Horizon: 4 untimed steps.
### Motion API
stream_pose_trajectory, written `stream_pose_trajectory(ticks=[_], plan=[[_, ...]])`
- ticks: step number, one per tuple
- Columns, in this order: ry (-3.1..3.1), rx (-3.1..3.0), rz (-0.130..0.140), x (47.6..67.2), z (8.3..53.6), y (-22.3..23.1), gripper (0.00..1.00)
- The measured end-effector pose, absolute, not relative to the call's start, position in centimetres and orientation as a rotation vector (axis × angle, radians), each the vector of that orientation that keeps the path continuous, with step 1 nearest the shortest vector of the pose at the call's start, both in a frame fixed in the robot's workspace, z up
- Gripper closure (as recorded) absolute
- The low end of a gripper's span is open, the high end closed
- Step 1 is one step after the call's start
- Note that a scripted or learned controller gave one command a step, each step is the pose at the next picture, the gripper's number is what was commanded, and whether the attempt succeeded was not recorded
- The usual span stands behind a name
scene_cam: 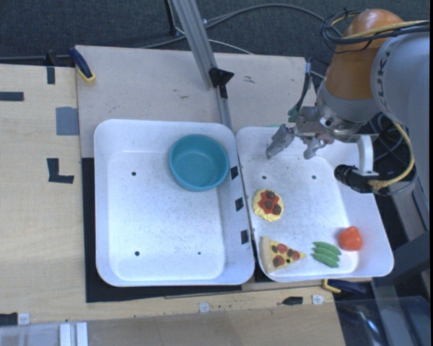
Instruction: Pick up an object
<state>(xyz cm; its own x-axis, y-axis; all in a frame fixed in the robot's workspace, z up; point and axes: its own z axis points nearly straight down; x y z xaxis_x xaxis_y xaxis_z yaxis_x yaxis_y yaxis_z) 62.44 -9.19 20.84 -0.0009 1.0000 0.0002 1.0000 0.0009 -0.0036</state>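
Claw (pixel 296 145) spread (nothing gripped), round pizza toy (pixel 268 203) below it, apart

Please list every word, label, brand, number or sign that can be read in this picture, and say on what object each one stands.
There are none that can be read. Pale marks on the arm's grey housing may be letters, but they are too blurred to make out. The blue bowl and the toy food carry no lettering.

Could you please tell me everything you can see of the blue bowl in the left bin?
The blue bowl is a round, teal-blue dish that looks like smooth plastic, with a raised rim and a slightly darker hollow. It stands upright, mouth up, with nothing visible inside. It sits on the floor of the left bin, in the far right corner near the wall. Nothing else touches it.
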Motion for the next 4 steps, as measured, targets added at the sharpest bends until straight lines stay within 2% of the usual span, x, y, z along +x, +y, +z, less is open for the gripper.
stream_pose_trajectory(ticks=[2, 3, 4], plan=[[-2.219, -2.218, 0.006, 62.6, 9.3, -8.9, 0.00], [-2.223, -2.220, 0.001, 62.7, 10.6, -8.9, 1.00], [-2.224, -2.224, -0.004, 63.1, 16.7, -9.3, 1.00]])
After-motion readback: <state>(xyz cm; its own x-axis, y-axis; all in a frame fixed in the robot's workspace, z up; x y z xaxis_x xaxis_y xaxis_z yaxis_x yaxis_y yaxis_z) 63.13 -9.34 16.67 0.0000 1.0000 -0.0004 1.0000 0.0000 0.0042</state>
